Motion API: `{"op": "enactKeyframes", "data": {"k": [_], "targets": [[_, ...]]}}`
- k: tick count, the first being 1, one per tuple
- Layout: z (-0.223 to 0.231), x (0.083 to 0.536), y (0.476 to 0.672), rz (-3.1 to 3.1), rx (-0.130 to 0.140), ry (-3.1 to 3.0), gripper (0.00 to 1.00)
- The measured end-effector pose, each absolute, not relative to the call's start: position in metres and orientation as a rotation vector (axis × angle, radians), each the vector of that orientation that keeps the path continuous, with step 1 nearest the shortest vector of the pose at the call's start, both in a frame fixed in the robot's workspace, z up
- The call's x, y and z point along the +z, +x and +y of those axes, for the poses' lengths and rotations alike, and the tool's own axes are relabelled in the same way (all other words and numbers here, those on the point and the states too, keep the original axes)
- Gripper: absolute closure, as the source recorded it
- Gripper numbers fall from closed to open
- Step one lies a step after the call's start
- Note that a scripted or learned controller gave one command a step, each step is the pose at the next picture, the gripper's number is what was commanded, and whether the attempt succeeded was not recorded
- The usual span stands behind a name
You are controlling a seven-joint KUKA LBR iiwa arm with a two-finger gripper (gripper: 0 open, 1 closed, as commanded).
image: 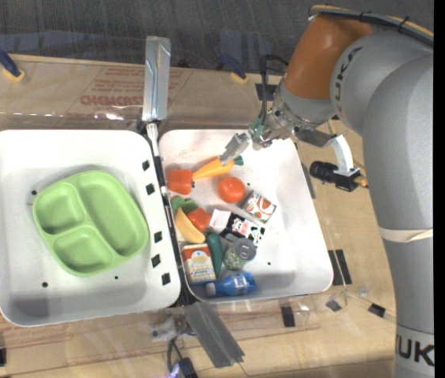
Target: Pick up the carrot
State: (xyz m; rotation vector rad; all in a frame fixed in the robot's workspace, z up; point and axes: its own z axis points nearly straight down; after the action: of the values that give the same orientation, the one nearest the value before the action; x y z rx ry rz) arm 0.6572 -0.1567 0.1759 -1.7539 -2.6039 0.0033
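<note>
Gripper (236, 150), mounted below the orange band of the grey arm (387, 124), reaches from the right into the right bin (305, 211); whether it is released or clenched cannot be told, and the view does not settle whether it touches anything. Carrot (213, 166): an orange taper lying on the bin floor just below and to the left of the gripper, its green end (235, 161) nearest the gripper tip and its point directed away to the left. Just beyond that point, further left of the gripper, lies a red-orange pepper-like piece (179, 181). Directly below the gripper, near the carrot, sits a round red-orange tomato (231, 188). Further below the gripper, other toy items crowd together: a white carton with an orange print (260, 206), a black-and-white patterned box (238, 227), a yellow banana-like piece (188, 227), a small box with a red label (199, 264) and, farthest from the gripper, a blue bottle (234, 285) on its side near the bin's lower wall. Well apart to the left of the gripper, the left bin (17, 290) contains a green divided plate (90, 221). Both bins stand on the tabletop (356, 290).
</note>
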Motion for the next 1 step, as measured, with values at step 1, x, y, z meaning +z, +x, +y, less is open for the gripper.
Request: {"op": "enactKeyframes", "data": {"k": [1], "targets": [[-0.1601,0.0978,0.6610,-2.682,-0.004,-1.648,0.00]]}}
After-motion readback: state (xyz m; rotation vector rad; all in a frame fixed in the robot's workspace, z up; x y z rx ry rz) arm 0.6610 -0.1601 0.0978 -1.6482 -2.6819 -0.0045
